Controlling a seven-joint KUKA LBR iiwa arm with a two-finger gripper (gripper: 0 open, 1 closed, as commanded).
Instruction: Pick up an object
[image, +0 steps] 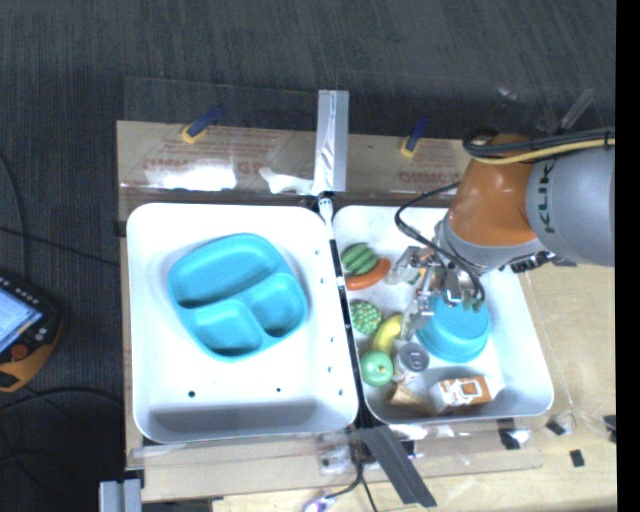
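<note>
My jaws (432, 290) low in the right shallow white bin (528, 385), grip state hidden, beside the round blue plastic cup (458, 335).

The arm (560, 205) runs off the frame's right edge. Its hand (432, 290) is a tangle of metal and cable above the right bin (530, 370), its fingers too small to read. It hides part of the blue cup (458, 335). A small grey object (412, 356) beside the cup, possibly a cap, is unclear. A handset (18, 330) is cut off at left.
</note>
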